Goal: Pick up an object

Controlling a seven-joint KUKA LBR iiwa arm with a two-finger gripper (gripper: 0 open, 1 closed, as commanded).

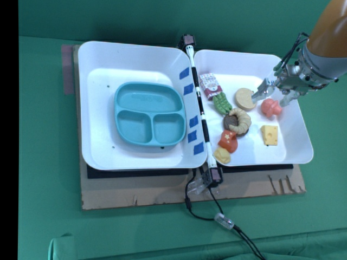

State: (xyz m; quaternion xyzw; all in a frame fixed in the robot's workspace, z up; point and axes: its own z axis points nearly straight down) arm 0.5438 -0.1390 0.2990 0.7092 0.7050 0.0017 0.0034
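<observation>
**Open gripper hung over the toy food in the right bin**

Camera view: the arm (329, 28) reached in from the right, its orange band above the grey wrist. The gripper (272, 94) hovered above the far right part of the right bin (301, 145), its two fingers spread apart with nothing between them. One fingertip sat just beside a round tan biscuit (244, 98); the other hung near a pink-red toy (270, 108), which lay just below the gap. Further in the same bin lay a yellow cheese wedge (269, 135), a brown-and-cream doughnut (238, 121), a green pod (222, 103), a small red-and-white packet (209, 84), a red strawberry-like piece (228, 141) and a small yellow piece (222, 155) near the front edge. The left bin (97, 64) held a teal divided plate (149, 113) with three compartments. Both bins rested on a cardboard sheet (135, 196) over green cloth, and a black cable (238, 233) trailed toward the front.
</observation>
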